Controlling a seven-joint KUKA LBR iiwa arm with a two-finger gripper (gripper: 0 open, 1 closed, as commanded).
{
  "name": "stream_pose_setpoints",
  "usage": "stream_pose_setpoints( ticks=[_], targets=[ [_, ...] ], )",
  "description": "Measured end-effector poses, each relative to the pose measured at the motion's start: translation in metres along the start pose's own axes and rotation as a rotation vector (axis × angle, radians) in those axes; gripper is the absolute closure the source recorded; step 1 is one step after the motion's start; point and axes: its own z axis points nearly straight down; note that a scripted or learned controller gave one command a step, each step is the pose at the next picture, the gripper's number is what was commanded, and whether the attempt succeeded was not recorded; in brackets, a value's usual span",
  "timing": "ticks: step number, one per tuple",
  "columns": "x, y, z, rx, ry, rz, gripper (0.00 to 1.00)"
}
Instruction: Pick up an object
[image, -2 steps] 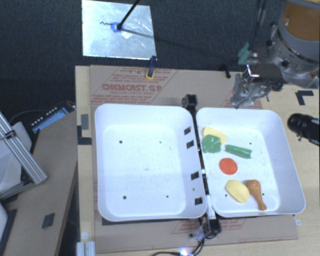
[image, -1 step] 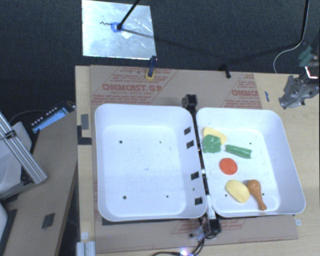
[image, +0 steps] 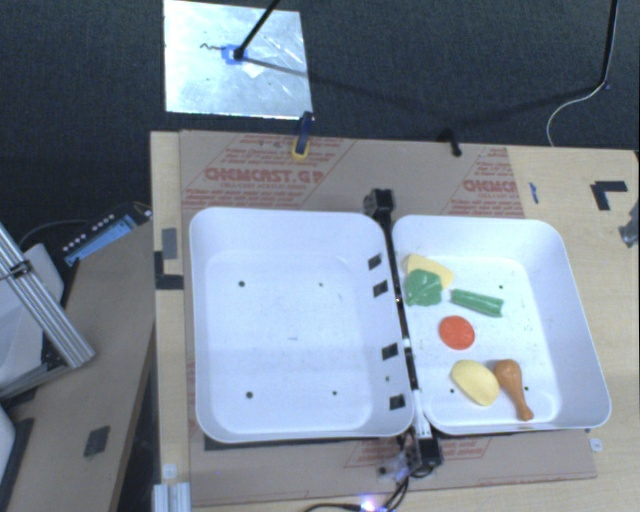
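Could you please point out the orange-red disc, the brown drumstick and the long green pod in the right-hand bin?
orange-red disc (image: 457, 332): camera view, centre of its flat face.
brown drumstick (image: 509, 376): camera view, on the thick meaty end.
long green pod (image: 476, 301): camera view, middle of its length.

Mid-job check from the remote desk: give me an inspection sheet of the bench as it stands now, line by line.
Surface: bench board with red print, bearing two white bins side by side.
Left bin: bare white floor with a few dark dots.
Right bin: holds all the job's things.
Job's things: yellow piece touching green leafy toy; green bean pod; red disc; yellow lemon-like toy touching brown drumstick.
Clutter: yellow clip at the board's far edge.
Grippers: a grey part at the right edge; state cannot be told.
Cables: white cable on the dark floor; wires at the near edge.
Surroundings: shiny metal sheet; aluminium frame at left.
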Motion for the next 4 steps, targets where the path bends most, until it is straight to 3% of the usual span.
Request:
stream_pose_setpoints(
  ticks=[1, 2, 3, 4],
  targets=[
    [0.041, 0.061, 0.203, 0.011, 0.006, -0.017, 1.00],
    [0.122, 0.083, 0.119, -0.013, 0.005, -0.023, 1.00],
    [0.216, 0.051, 0.064, -0.009, 0.007, -0.025, 1.00],
    [0.272, 0.070, 0.030, -0.009, 0.006, -0.020, 1.00]
  ],
)
